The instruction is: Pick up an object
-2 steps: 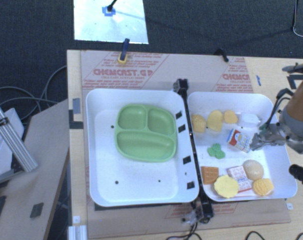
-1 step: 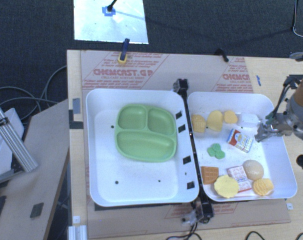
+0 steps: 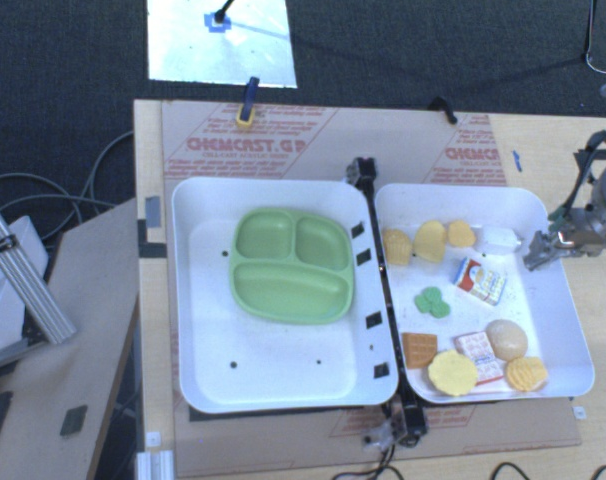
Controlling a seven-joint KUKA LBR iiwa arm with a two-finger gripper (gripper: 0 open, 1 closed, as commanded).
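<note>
Looking down on two white bins side by side on a bench. Got a green divided plate [image 3: 290, 265] sitting about mid-way in the left bin [image 3: 198, 298], three sections in it.

Seeing all the small stuff over in the right bin [image 3: 573, 348] (play-food sort of bits, by the looks). Along the far side, left to right: three yellow lumps [image 3: 430, 240] in a row, then a small white piece [image 3: 500, 238] just beside the last of them. In the middle, a little red-and-white box [image 3: 481, 280] lying tilted, with a green bit [image 3: 433, 302] to its left and slightly nearer. Down at the near end: an orange square cracker [image 3: 419, 349], a round yellow disc [image 3: 452, 372] just near-right of it, a flat red-and-white packet [image 3: 477, 353] touching the disc, a beige egg-shaped ball [image 3: 506, 339] at the packet's far-right corner, and a ridged yellow piece [image 3: 526, 373] right by the near right corner.

Spotting the gripper [image 3: 558, 240] at the far right, reaching in over the right rim of the right bin, roughly level with the white piece and the box but apart from both. Can't tell whether open or shut from this angle, too small and cluttered. Every object lying loose in the bin.
</note>
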